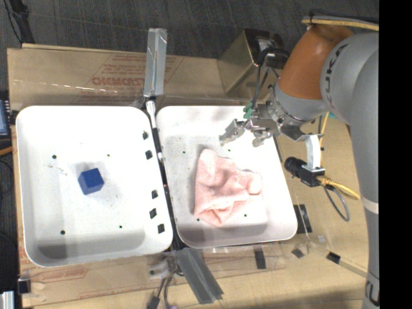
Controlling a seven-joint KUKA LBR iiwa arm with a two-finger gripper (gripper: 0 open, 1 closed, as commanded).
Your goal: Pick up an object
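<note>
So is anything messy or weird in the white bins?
A little. The pink cloth in the right bin lies crumpled in a heap, not flat. The blue cube in the left bin sits neatly. The gripper hangs above the cloth, holding nothing.

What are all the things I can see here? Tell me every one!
blue cube: one, blue, in the left bin, near its middle.
pink cloth: one, pink, crumpled, in the right bin.
left bin: one, white, on the left of the bench.
right bin: one, white, right beside the left bin.
cardboard sheet: one, brown, under and behind the bins.
arm: one, grey with an orange band, reaching in from the right.
gripper: one, metal, fingers spread, above the right bin's far side, holding nothing.
</note>
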